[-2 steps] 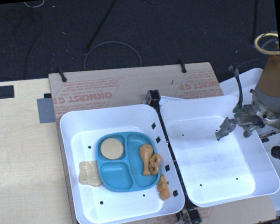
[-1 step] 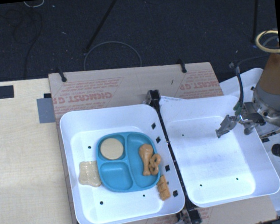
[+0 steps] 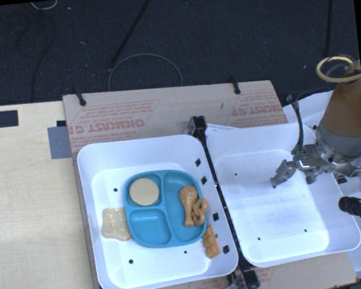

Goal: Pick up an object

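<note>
A blue divided plate [image 3: 153, 231] lies in the left bin [image 3: 98, 158]. A round tan biscuit [image 3: 144, 191] sits in its upper left compartment, and a tan twisted pretzel-like piece [image 3: 192, 205] lies in its right compartment. A pale bread-like piece [image 3: 115, 223] rests on the bin floor against the plate's left side. A small tan chunk [image 3: 210, 242] lies just off the plate's lower right corner. My gripper [image 3: 292, 173] hangs over the right part of the right bin [image 3: 274, 227], far from all these objects, with nothing visible in it.
The central divider [image 3: 213, 189] between the two bins runs top to bottom. The arm's orange band [image 3: 348, 112] and wrist reach in over the right bin's right rim. A cardboard sheet [image 3: 170, 109] lies beneath both bins.
</note>
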Controlling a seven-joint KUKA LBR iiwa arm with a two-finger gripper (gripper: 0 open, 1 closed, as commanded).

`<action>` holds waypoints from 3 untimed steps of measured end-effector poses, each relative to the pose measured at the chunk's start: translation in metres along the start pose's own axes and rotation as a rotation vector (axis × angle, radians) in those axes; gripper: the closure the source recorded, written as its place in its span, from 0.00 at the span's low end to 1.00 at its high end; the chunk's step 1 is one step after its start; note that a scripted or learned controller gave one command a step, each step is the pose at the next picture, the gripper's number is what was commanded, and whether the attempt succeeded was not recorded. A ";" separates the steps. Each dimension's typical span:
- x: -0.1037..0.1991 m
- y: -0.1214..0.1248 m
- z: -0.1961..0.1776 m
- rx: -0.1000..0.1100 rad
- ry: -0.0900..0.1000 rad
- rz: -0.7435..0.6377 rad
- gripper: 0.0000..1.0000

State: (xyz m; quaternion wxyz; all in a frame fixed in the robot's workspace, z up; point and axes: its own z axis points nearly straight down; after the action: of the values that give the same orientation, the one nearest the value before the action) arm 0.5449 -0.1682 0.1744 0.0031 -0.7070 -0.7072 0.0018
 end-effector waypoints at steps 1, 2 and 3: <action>-0.004 0.008 0.055 0.001 0.000 0.001 0.00; -0.003 0.008 0.088 -0.003 -0.001 0.003 0.00; -0.004 0.008 0.076 -0.004 -0.001 0.006 1.00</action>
State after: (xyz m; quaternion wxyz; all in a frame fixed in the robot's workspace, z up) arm 0.5527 -0.1721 0.0983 0.0013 -0.7091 -0.7051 0.0006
